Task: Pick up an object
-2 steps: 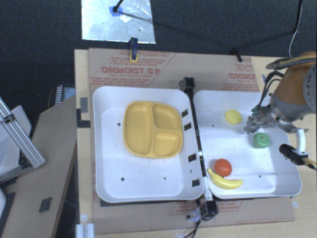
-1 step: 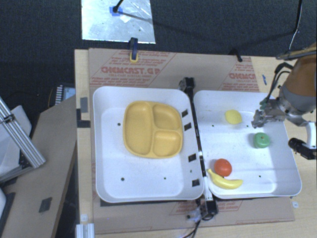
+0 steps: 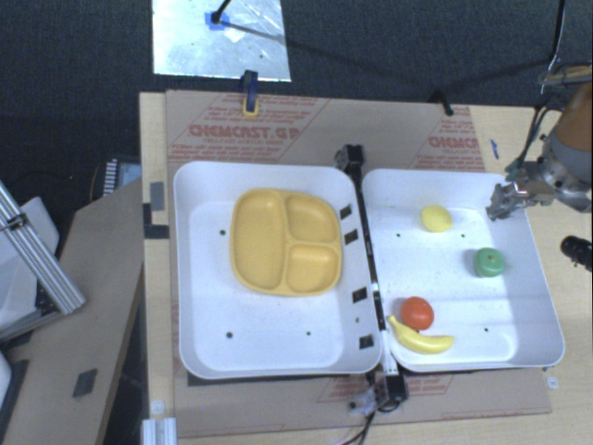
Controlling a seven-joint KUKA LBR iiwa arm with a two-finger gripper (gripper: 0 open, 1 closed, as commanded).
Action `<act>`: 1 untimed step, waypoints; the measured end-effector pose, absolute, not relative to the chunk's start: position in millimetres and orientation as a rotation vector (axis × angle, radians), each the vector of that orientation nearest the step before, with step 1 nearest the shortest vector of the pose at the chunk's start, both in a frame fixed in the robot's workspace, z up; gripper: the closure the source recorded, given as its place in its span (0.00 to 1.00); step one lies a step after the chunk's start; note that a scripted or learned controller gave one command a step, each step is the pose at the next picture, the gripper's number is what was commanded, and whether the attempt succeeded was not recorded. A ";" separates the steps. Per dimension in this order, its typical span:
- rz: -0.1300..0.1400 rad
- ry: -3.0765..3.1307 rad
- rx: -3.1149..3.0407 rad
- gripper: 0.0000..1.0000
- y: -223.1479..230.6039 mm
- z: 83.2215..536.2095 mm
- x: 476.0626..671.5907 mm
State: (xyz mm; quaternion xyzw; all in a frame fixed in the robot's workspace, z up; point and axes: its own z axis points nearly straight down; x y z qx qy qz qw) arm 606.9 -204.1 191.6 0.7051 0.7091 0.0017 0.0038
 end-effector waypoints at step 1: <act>0.006 2.222 2.208 1.00 -205.5 255.5 603.4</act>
